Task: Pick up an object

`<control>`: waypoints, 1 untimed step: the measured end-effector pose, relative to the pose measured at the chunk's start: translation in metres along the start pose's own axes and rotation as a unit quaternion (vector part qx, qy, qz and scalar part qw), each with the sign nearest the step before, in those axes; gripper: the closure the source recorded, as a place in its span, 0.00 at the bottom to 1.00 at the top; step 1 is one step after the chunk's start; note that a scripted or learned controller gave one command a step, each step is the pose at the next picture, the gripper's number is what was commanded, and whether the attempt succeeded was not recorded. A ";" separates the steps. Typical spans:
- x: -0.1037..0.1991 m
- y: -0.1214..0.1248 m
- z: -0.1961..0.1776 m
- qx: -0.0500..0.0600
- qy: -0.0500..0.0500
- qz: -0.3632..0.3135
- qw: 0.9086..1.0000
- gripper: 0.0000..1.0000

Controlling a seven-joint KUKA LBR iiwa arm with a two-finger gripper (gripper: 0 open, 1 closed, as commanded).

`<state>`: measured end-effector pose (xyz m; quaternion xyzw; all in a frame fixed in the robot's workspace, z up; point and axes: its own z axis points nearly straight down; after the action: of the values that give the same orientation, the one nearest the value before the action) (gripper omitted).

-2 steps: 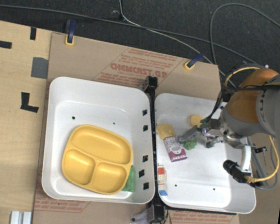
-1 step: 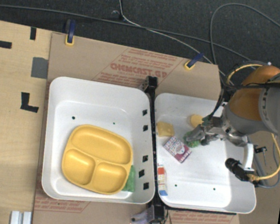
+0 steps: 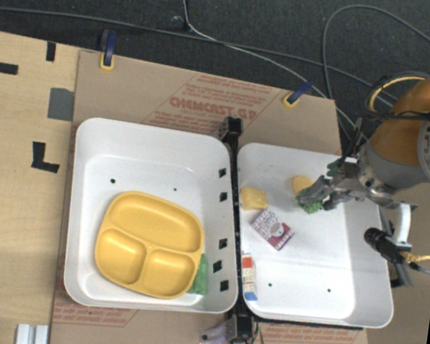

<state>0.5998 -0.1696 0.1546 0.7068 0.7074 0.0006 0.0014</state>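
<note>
1. Camera view: two shallow white bins sit side by side on a sheet of brown cardboard [image 3: 201,101] printed with red lettering, which lies on a pale wooden bench [image 3: 3,199].
2. The left bin [image 3: 91,141] holds a yellow divided plate [image 3: 150,244] with three compartments, lying flat toward the near side of the bin. A green object [image 3: 201,276] peeks out just beside the plate's right edge, against the bin's right wall; its kind cannot be told.
3. The right bin [image 3: 362,309] holds several small things. A pale yellow lump [image 3: 253,198] lies near the left wall. Just beside it, toward the middle, a small packet [image 3: 272,229] with a pink and white pattern lies flat and slightly turned. A thin stick-shaped item [image 3: 247,276] with red, white and blue parts lies along the left wall, nearer the front.
4. The grey arm [image 3: 407,148], with its orange band, reaches in from the right over the far right part of the right bin. The gripper [image 3: 315,197] sits low over the bin floor, angled to the left.
5. A small green object [image 3: 311,206] appears at the gripper's tip, and a second yellow piece [image 3: 302,184] lies touching or just beside it. Whether the gripper is apart, together, or clamped on the green object cannot be told.
6. Black cables [image 3: 219,39] run across the dark floor beyond the bench.
</note>
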 end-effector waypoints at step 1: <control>-0.003 0.001 -0.043 0.000 0.000 0.000 1.000 1.00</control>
<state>0.6005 -0.1727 0.1976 0.7068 0.7074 0.0008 0.0016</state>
